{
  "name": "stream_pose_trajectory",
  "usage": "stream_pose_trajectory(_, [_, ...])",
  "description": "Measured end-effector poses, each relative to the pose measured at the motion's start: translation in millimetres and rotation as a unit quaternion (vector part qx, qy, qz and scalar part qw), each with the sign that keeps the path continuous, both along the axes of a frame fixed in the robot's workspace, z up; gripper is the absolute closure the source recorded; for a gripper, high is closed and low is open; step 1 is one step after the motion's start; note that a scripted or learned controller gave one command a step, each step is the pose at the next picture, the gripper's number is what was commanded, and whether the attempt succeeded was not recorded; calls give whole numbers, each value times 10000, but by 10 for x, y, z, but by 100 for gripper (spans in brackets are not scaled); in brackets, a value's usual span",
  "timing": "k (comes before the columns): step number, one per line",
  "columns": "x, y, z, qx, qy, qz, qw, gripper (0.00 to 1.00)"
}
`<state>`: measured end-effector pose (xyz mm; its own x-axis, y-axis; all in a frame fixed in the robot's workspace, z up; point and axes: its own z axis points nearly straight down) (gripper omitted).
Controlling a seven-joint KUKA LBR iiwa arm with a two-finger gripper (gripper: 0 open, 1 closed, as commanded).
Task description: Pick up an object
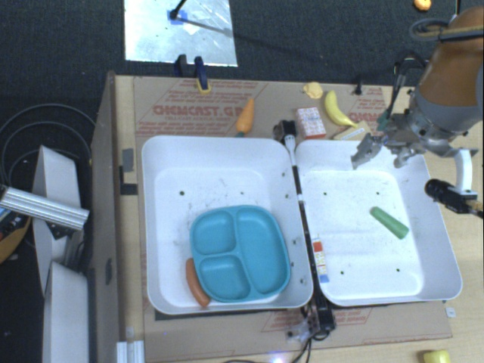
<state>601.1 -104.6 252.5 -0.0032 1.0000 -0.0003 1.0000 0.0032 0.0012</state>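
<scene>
Green stick (pixel 389 223) lies in right bin (pixel 439 278), long axis upper-left to lower-right.

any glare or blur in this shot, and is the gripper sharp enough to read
In the camera view, the metal sheet above the bench shows bright glare; the white bins look evenly lit with soft shadows; the gripper is slightly blurred, its fingers too smeared to read; the green object and blue tray look reasonably sharp.

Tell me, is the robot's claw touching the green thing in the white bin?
Apart. The camera view shows the gripper up near the right bin's back edge, with bare white floor between it and the green object.
</scene>
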Motion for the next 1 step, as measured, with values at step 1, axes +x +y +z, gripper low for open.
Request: stream_pose_trajectory(1, [-473,-377,-1069,5,50,-34,10000,0])
